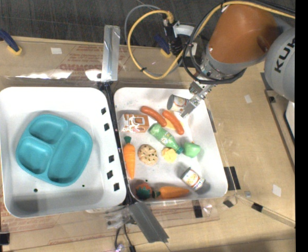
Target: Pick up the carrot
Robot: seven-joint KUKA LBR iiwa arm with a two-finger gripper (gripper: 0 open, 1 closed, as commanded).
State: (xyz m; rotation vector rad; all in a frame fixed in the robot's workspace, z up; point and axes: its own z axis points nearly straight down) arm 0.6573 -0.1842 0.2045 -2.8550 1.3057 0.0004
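The gripper (188, 103) is seen above the right bin's (213, 140) far edge. Whether its claw is open or closed cannot be told. A carrot (129, 159) is seen by that bin's left wall.

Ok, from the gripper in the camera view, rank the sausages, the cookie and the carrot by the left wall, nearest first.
Measured from the gripper:
1. sausages, just left of it, near the bin's top.
2. cookie, mid-bin.
3. carrot, against the bin's left wall.

The tan worktop (251, 140) carries two shallow white bins side by side, touching along the middle: the left bin (7, 140) and the right bin (212, 135). Small white tape squares (276, 190) (a few, scattered) lie on the bare surface right of the bins.
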